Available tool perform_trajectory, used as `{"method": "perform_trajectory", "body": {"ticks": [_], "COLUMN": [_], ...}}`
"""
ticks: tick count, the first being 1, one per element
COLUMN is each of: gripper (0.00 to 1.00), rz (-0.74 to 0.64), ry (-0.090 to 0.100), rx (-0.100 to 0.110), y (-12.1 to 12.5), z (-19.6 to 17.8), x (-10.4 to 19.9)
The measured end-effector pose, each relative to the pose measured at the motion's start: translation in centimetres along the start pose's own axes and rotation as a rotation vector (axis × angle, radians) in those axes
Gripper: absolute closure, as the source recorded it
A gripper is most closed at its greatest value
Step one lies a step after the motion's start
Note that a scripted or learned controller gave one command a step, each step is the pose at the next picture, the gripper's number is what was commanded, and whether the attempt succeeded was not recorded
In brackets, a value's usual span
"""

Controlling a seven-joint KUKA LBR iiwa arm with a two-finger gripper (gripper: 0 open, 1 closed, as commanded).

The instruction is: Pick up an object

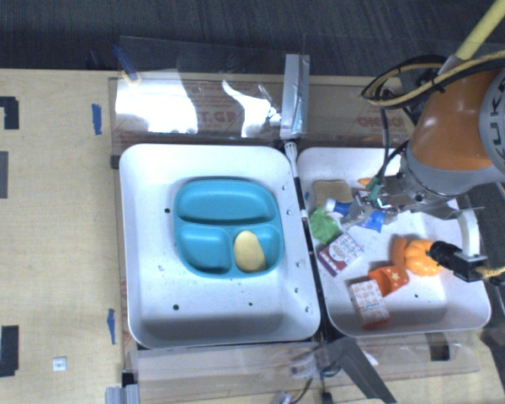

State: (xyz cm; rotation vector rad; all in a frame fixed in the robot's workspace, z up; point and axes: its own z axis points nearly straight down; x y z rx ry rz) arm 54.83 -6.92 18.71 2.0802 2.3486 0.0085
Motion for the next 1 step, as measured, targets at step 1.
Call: {"method": "perform_trajectory", "body": {"ticks": [1], "gripper": [1.0], "rz": [0.088], "ry": [0.0], "rx": [0.006], "y": [4.04], "z": [-0.38], "x": [2.9]}}
